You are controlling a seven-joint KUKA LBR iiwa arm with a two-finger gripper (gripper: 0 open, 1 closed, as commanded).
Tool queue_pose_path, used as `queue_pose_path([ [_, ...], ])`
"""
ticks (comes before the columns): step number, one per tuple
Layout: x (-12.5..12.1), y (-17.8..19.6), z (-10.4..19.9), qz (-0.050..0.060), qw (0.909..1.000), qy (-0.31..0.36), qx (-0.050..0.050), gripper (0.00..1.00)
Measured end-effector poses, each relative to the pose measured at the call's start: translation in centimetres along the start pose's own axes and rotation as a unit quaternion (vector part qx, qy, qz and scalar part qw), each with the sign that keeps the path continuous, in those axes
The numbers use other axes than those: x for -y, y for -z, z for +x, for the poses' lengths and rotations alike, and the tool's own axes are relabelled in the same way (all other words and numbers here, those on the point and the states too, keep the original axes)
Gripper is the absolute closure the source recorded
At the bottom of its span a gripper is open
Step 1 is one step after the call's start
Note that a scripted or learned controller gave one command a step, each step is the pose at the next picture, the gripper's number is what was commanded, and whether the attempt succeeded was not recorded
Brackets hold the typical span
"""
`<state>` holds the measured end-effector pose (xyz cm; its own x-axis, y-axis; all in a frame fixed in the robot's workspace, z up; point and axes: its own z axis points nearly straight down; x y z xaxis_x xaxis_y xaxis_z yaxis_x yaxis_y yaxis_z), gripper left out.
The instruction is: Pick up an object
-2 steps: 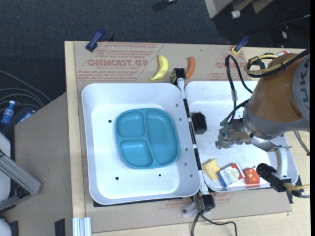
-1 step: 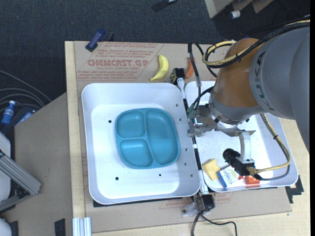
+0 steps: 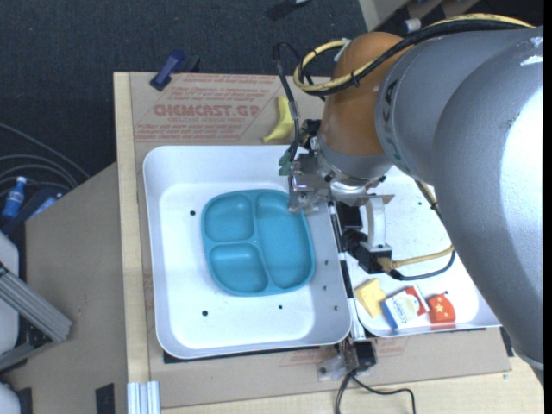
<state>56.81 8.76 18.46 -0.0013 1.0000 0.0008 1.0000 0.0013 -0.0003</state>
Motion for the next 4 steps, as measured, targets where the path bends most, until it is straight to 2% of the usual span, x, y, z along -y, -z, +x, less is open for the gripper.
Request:
queue_pose_path([
  [1,-3.4,0.7,7.7,0.000,1.0000,0.001,0.000,1.00],
  [2,-7.3,7.9,3.8,-0.001,1.0000,-0.001,0.001,1.00],
  [3,-7.7,7.2,8.2,-0.001,1.0000,0.000,0.000,1.00],
  [4,-9.8,6.9,13.7,0.000,1.0000,0.000,0.000,1.00],
])
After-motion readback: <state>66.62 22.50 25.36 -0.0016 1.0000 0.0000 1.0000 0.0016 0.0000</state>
